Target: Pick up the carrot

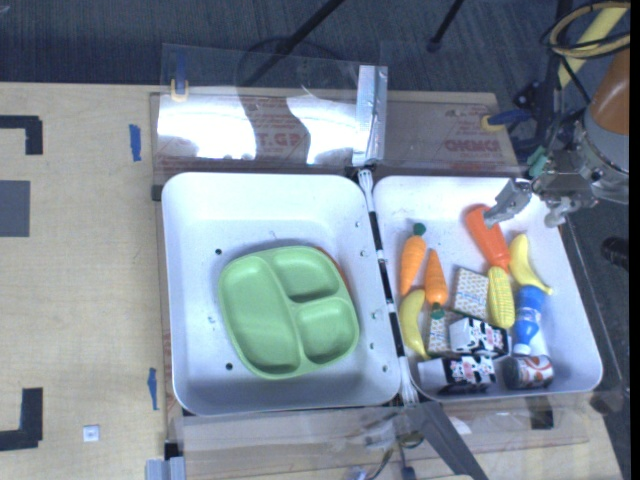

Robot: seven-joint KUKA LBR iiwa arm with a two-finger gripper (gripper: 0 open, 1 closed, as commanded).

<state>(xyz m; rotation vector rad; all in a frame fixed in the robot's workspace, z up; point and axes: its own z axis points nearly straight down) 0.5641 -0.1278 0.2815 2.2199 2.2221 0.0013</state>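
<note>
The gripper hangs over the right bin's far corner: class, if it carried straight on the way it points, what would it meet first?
The gripper points down and left, so probably the red-orange carrot-like piece just below it, beside the banana. Depth is unclear, so this is a guess.

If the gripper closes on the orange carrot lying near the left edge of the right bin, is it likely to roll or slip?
The carrot looks rounded and tapered, so it would probably roll if nudged. Its glossy, plastic-looking surface could slip between fingers. A second carrot lies close beside it and might get pushed too.

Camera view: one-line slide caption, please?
Gripper hovers over the right bin's far corner, near the carrots; a green tray sits in the left bin.
</note>
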